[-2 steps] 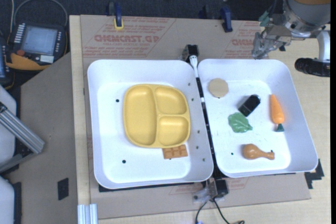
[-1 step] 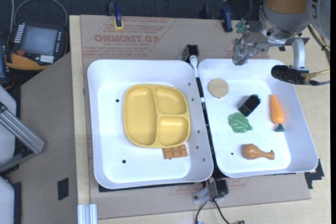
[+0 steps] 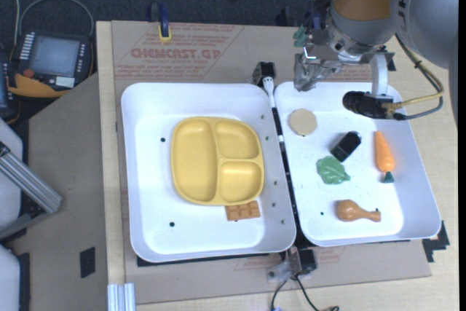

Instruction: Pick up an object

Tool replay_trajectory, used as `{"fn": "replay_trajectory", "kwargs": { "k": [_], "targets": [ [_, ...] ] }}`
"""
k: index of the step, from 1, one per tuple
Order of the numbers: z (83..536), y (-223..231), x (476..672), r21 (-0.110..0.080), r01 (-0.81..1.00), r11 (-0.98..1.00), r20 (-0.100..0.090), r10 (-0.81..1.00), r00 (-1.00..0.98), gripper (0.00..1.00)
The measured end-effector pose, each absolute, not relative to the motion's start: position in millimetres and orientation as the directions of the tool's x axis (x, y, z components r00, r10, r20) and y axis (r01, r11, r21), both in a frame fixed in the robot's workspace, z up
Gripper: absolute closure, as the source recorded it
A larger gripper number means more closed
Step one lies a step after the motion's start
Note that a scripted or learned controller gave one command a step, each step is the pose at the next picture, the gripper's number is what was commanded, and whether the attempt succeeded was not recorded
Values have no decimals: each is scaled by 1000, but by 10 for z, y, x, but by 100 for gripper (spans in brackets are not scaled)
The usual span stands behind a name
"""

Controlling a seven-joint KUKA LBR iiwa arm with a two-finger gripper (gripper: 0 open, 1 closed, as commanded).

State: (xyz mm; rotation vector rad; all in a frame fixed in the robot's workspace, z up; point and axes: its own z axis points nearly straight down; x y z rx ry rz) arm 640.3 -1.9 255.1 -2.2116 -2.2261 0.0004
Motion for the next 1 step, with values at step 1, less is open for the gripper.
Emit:
{"fn": "replay_trajectory", "kwargs": {
  "k": [1],
  "targets": [
    [2545, 524, 6347, -3, 1000, 6, 1, 1000, -6, 100]
  ]
}}
